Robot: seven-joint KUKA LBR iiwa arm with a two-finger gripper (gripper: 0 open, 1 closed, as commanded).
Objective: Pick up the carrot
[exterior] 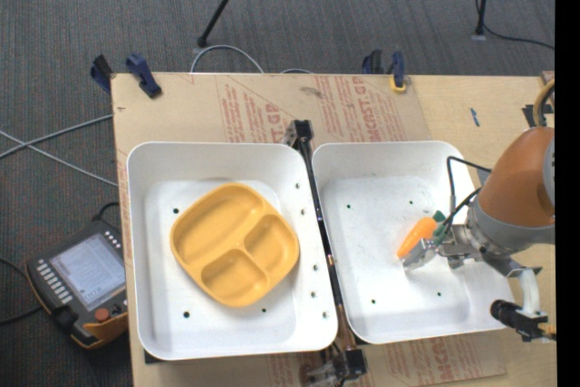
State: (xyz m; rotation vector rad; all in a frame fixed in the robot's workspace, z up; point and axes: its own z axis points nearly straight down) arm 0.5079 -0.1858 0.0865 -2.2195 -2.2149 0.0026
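The claw [419,255] is down in the right bin [381,160], and the carrot [416,237] lies right at its tip, touching or nearly touching the metal on the claw's upper-left side. From where I stand I cannot tell whether the fingers are spread or closed, nor whether the carrot sits between them or merely beside them; the orange end pokes out past the tip and the green top points back toward the arm [518,186]. That is the worry: if the carrot is off to one side rather than in the gap, a closing move would likely nudge it away across the smooth bin floor instead of catching it. It is tapered and looks slick, so even a pinch near the thin end could squeeze it out sideways. The carrot also lies at a slant to the claw, which makes a clean hold across its width less sure. A lift begun too soon would come up with nothing. The yellow tray [235,243] in the left bin [149,168], well away to the claw's left beyond the bins' shared rims, is out of harm's way.
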